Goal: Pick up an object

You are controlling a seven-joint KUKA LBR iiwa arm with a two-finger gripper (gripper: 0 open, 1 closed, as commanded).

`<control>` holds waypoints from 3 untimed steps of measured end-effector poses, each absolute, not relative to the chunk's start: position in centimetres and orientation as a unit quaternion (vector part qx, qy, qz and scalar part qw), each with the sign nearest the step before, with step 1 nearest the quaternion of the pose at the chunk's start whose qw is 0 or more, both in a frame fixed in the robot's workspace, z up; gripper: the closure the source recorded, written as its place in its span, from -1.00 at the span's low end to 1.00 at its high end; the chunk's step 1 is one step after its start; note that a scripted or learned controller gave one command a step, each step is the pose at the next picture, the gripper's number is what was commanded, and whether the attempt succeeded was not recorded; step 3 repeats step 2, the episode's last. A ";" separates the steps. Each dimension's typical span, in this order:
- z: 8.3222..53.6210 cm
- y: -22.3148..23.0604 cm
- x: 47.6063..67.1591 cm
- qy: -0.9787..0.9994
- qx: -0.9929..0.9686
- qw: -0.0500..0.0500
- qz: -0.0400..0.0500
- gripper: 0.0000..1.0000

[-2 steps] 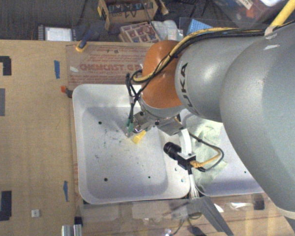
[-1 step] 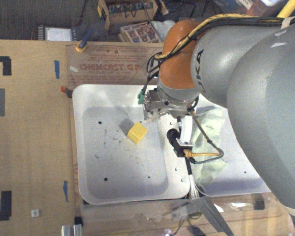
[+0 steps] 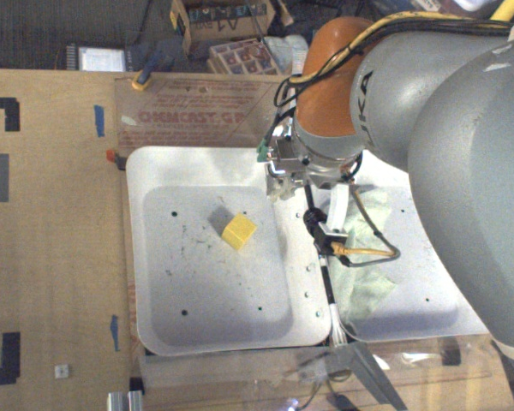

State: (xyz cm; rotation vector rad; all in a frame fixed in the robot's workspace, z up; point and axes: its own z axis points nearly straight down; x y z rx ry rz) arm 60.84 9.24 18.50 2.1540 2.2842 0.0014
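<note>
gripper [image 3: 313, 187] hangs over the divide between bins, grip state impossible to tell; it should shift left, centring above the small yellow foam cube [image 3: 239, 231] before descending.

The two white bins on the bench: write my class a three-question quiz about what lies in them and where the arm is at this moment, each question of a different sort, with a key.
1. True or false: the yellow block lies in the left bin.
2. Multiple choice: the arm's orange band sits above which place? A) the left bin's left edge B) the bins' upper edge, near the rim they share C) the cardboard sheet on the left
3. Fill in: the pale green cloth lies in the ____ bin.

Key: 1 true; 2 B; 3 right.
</note>
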 end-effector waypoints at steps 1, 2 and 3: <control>19.5 9.3 60.9 0.728 0.685 0.002 0.001 1.00; 18.5 7.5 61.0 0.532 0.847 0.000 0.000 1.00; 18.5 7.5 61.0 0.532 0.847 0.000 0.000 1.00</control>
